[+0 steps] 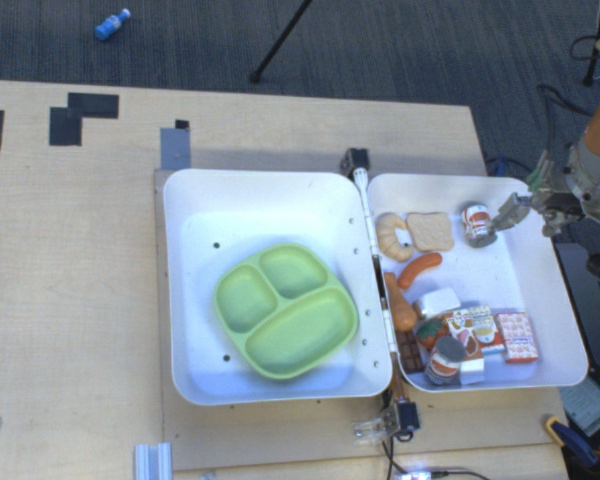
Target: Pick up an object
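Hovering gripper (492,230) beside small can (474,220), right bin (565,313); possibly touching.

— Where's the arm (598,158) right now?
— Coming in from the right edge, grey with the orange band showing above the wrist, low over the tabletop's far right corner.
— And the gripper (508,214)?
— Angled down and leftward, one finger (504,216) visible; I can't read its state.
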